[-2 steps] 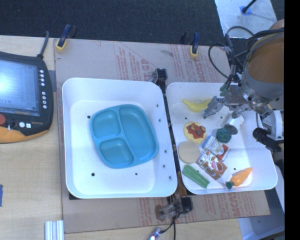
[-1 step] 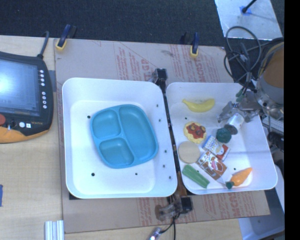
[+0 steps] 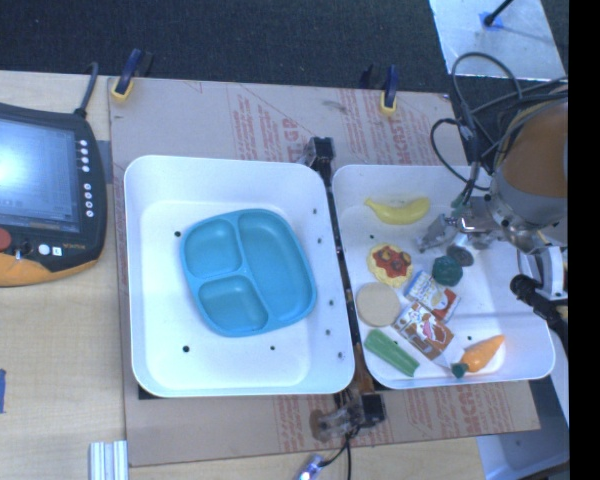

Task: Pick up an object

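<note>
At the frame's lower right, in the right bin point(image 3: 540, 368), lie an orange carrot point(image 3: 483, 353), a green block point(image 3: 391, 352) and two snack packets point(image 3: 426, 313). Farther up are a pizza slice point(image 3: 390, 263), a dark green piece point(image 3: 447, 269) and a banana point(image 3: 398, 209). The end effector point(image 3: 458, 230) hangs beside the dark green piece, fingers apart, holding nothing. The left bin point(image 3: 150, 268) holds a blue divided plate point(image 3: 247, 270).

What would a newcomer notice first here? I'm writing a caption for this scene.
First, the bright blue three-compartment plastic plate alone in the left white bin. Next, the clutter of toy food in the right white bin: a yellow banana at the far end, an orange carrot near the front. The grey arm's pincer hangs over that clutter.
</note>
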`<state>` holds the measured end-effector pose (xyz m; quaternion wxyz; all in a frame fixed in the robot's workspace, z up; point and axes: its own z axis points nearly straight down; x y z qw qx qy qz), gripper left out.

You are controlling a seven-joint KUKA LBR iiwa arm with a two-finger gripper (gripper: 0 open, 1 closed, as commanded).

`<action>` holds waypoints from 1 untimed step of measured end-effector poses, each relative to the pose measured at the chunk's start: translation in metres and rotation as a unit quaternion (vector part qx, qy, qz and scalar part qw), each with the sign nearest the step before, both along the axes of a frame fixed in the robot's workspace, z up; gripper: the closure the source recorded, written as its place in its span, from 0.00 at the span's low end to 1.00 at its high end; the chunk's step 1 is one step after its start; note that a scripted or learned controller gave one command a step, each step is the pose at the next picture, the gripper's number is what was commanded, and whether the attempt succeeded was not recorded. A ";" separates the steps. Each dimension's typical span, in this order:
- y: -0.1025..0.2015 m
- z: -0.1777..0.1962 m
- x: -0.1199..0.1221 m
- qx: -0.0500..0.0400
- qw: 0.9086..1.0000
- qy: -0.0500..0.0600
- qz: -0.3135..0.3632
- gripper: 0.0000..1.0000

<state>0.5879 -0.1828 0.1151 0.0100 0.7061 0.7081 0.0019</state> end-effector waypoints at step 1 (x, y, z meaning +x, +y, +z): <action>0.003 -0.023 -0.030 0.005 1.000 0.010 0.001 0.00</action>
